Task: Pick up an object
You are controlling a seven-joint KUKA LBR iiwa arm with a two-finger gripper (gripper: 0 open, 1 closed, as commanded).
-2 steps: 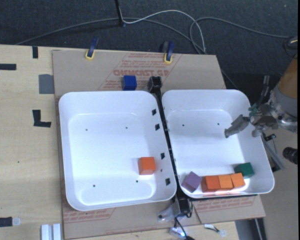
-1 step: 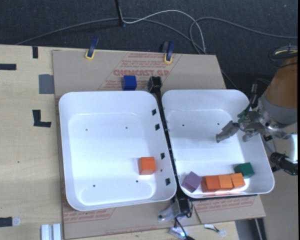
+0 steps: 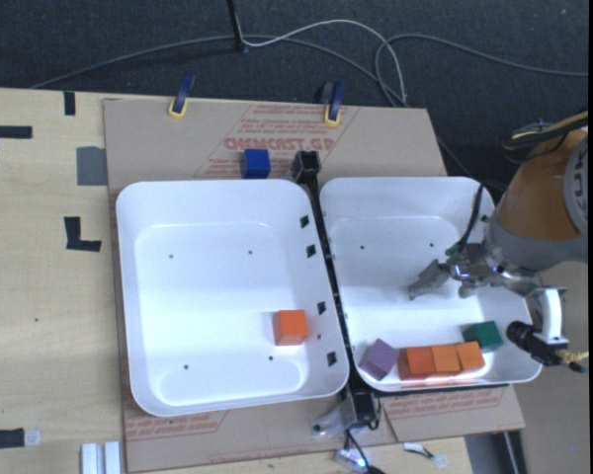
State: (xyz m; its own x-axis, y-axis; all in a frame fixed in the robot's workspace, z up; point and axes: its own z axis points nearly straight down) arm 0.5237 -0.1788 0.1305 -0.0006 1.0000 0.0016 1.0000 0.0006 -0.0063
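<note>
Pincer [image 3: 427, 281] low inside right bin [image 3: 395, 197], grey fingers pointing toward bin's middle; open or closed, cannot tell. Nothing visible between fingers. Below pincer, along bin's near wall: purple block [image 3: 379, 358], three orange blocks in touching row [image 3: 441, 360], green block [image 3: 484, 335] just beyond row's right end. All apart from pincer. Well left of pincer, lone orange cube [image 3: 291, 327] in left bin [image 3: 138, 255]. Blue cube [image 3: 256, 162] on cardboard [image 3: 395, 141] behind bins.

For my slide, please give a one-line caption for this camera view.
Grey arm's pincer hovers in the right white bin above purple, orange and green blocks; left white bin holds one orange cube.
</note>
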